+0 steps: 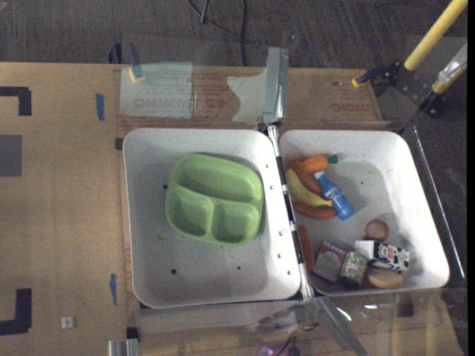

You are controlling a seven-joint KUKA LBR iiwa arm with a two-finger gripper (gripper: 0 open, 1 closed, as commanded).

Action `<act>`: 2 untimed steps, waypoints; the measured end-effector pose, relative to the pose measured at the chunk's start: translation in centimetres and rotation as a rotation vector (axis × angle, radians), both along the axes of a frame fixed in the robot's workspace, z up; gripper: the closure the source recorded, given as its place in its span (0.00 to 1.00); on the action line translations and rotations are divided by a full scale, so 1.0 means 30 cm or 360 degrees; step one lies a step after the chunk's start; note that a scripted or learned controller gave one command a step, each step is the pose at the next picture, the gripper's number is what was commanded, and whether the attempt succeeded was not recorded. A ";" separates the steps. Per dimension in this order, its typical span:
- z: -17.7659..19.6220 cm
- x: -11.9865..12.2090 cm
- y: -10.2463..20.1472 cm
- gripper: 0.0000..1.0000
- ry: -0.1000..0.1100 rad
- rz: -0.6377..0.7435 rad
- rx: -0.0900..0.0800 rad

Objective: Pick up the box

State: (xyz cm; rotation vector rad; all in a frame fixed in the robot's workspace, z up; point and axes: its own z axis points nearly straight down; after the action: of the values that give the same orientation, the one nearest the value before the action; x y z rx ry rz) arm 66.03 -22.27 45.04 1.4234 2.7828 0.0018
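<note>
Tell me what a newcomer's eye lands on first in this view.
The bright green divided plate stands out first, lying in the left bin. Next comes the cluster of toy food along the left side of the right bin: a banana, a carrot and a blue bottle lying across them. Near that bin's front edge sits a small black-and-white box among a few other small items.

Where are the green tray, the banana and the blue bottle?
green tray (215,198): camera view, on the ridge between its compartments.
banana (303,190): camera view, middle of its yellow curve.
blue bottle (335,196): camera view, on its body.
</note>
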 end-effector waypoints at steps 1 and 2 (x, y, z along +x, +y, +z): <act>0.044 0.004 0.001 1.00 -0.0015 0.0002 -0.0007; 0.043 0.004 0.002 0.00 -0.0014 0.0003 -0.0006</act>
State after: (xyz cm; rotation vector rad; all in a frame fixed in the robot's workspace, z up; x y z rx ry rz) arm 66.15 -22.22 46.32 1.4167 2.7752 0.0025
